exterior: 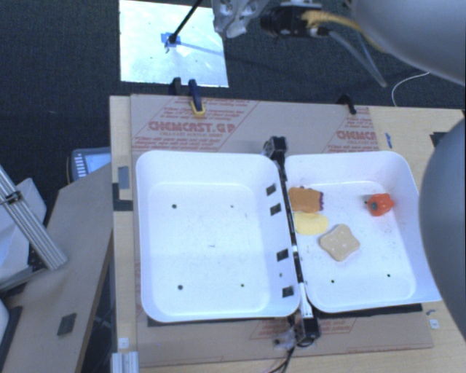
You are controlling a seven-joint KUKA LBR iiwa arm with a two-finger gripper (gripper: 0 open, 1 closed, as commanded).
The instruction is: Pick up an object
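Sitting in the right bin point(408, 288): four small food pieces.
Orange tomato-like piece point(378, 204), toast slice point(339, 242), yellow disc point(311, 224), orange-purple block point(306, 199); pincer point(234, 18) raised beyond the bins, grip unreadable.

The one camera is sitting fixed above the table point(408, 120), well back from it, and is looking down at a slant, so the far table edge is lying toward the top of the frame and the near edge toward the bottom. It is taking in both white bins whole: the left bin point(149, 240) and the right bin point(397, 175), side by side. The claw point(234, 20) is hanging at the top edge, beyond the bins' far side, while the arm point(444, 218) is looming large and blurred along the right, much nearer the lens.
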